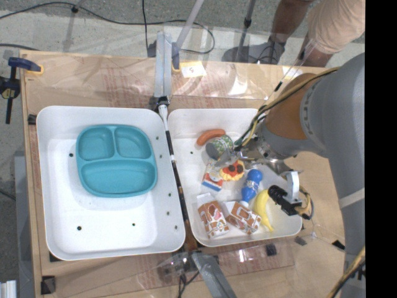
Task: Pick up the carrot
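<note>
The carrot (211, 136), a short orange-red stick, lies near the back of the right bin (186, 166), just behind a grey-green can (219, 148). My gripper (243, 158) reaches in from the right and hangs low over the middle of that bin, beside the can and above a small red and yellow toy (234, 171). The carrot sits apart from it, a little to its left and farther back. The wrist body hides the gripper's tip.
The right bin also holds a blue bottle (251, 184), a banana (263, 208), a small white carton (213, 180) and two brown cartons (213, 218). A teal divided plate (116, 160) lies in the left bin (56, 166). A person stands behind the bench.
</note>
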Controlling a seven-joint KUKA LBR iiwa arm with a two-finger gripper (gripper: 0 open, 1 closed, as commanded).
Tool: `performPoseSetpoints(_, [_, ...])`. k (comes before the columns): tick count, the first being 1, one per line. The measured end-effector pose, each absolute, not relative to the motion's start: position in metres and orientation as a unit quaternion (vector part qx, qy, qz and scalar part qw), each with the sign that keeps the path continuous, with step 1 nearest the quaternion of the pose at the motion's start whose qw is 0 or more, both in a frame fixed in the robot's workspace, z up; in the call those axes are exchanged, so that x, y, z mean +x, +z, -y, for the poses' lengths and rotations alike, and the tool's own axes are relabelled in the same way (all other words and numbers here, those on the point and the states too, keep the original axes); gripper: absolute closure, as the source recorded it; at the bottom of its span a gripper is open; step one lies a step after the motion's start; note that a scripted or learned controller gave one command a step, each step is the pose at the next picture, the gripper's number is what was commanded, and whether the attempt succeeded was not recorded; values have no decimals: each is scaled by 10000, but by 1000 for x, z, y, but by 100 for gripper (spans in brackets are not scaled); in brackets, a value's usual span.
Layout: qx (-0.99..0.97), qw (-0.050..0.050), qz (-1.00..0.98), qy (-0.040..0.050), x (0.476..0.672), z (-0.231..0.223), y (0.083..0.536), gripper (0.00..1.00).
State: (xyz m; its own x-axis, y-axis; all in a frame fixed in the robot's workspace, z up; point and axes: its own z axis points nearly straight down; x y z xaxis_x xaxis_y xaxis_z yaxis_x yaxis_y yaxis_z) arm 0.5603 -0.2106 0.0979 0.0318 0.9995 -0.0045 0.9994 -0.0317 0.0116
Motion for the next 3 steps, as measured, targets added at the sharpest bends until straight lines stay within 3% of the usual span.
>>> performPoseSetpoints(1, [8570,-4,-5153,-3,617,235,171,0])
performPoseSetpoints(2, [8405,0,-5418,1,600,248,101,0])
performPoseSetpoints(3, [8384,-11,-5451,-7,600,247,111,100])
